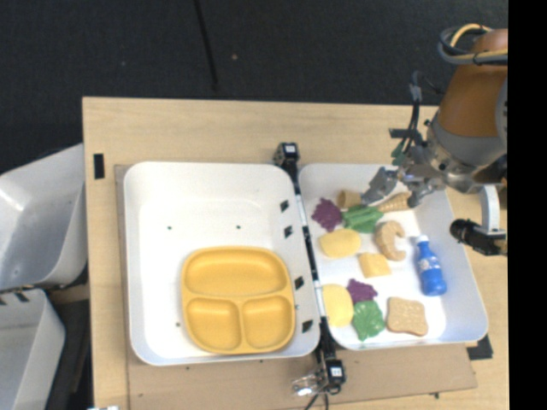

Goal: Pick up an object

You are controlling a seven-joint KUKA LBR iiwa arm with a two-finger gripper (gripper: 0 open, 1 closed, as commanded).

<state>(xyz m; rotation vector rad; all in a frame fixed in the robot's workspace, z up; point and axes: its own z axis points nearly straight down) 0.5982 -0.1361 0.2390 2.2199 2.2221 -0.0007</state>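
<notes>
The gripper (389, 193) hangs over the far part of the right bin (461, 310), and whether it is closed or apart one cannot tell from this view. Directly under it lie an ice-cream cone (395, 202) and a green leafy toy (362, 219), with a small tan piece (349, 199) just beside them. No object is seen held.

A little nearer to the camera from the gripper are a purple grape bunch (326, 213), a yellow lemon-like piece (340, 244), a beige curled pastry (393, 239) and a blue bottle (429, 267). Further from the gripper lie a cheese square (374, 266), a second purple bunch (362, 290), a yellow piece (338, 304), a green piece (368, 319) and a toast slice (407, 316).

Well apart, to the left in the view, the left bin (154, 220) holds a yellow divided plate (238, 299).
</notes>
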